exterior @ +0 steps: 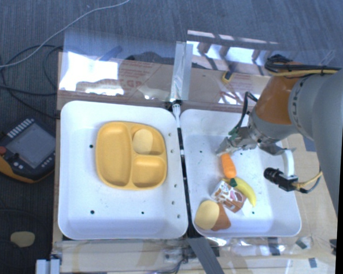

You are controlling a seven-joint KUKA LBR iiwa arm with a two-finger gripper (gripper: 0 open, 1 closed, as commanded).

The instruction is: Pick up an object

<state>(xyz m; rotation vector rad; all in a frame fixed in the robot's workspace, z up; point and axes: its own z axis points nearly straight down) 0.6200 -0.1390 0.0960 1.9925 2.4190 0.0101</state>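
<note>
In the right-hand shallow white bin (282,218), we would lower the grey end effector (236,138), whose state we cannot tell, squarely over the small orange plastic carrot (228,165) just below it, clear of the yellow banana (247,191).

Robotics lab setup. A grey industrial arm with an orange band (275,105) is reaching over a desk carrying two shallow white bins (74,214) side by side. A teach pendant with a screen (20,148) is lying on dark grey carpet (28,15), and loose cables (62,21) are trailing across the floor. Clear plastic panels (135,73) are standing behind the bins. Toy food (229,166) is sitting in one bin as test props.
</note>
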